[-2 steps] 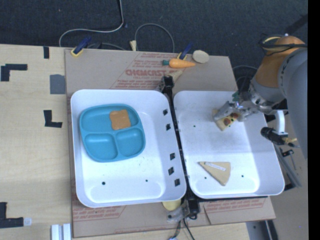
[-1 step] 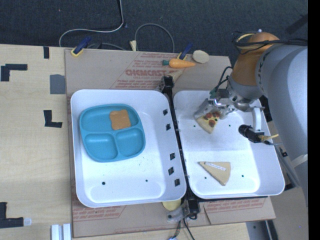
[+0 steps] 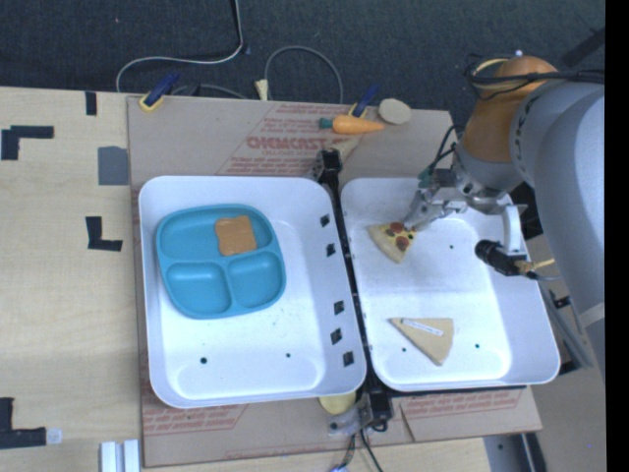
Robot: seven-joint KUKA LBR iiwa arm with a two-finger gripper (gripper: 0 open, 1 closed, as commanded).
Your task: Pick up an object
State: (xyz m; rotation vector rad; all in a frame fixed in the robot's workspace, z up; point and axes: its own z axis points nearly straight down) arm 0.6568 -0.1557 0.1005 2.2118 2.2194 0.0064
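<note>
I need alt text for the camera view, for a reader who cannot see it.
The arm's hand is low in the right bin, at a pizza slice; a sandwich wedge lies nearer the front. The left bin holds a blue divided plate with a brown square.

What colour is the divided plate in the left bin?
Light blue; the divided plate shows clearly in the camera view.

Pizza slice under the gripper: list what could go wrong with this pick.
1. The gripper sits at the pizza slice's edge, so it may only nudge it away.
2. The slice lies flat on the right bin's floor, leaving little to pinch.
</note>
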